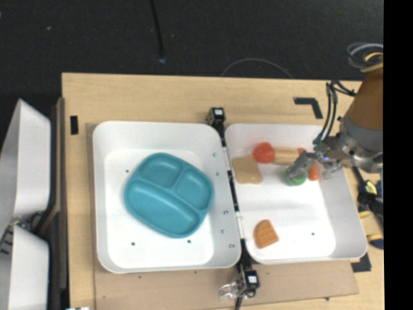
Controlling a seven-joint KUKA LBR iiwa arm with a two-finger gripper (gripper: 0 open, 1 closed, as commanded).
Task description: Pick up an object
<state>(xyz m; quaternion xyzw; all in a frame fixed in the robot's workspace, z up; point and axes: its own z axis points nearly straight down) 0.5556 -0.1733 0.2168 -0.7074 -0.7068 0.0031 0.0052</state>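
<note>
While arm reaches in from right: pincer (303, 168) low in right bin (284, 247)
Pincer grip: can't tell, fingers blurred
Green ball (295, 179): right under pincer
Left bin (113, 250): blue plate (169, 194)

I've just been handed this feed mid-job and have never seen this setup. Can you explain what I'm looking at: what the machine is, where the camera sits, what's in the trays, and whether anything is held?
One fixed camera looks down at a slant on a wooden bench. The grey arm with the orange band reaches in from the picture's right; it is a robot arm ending in a two-finger claw.

Two shallow white bins sit side by side. The left bin holds a teal divided plate. The right bin holds small toy-like items: a red round piece beside a tan cylinder, a beige flat piece, a green item and an orange-brown piece nearer the front.

The claw is low over the green item, touching or nearly so. I cannot tell whether it grips anything.
</note>
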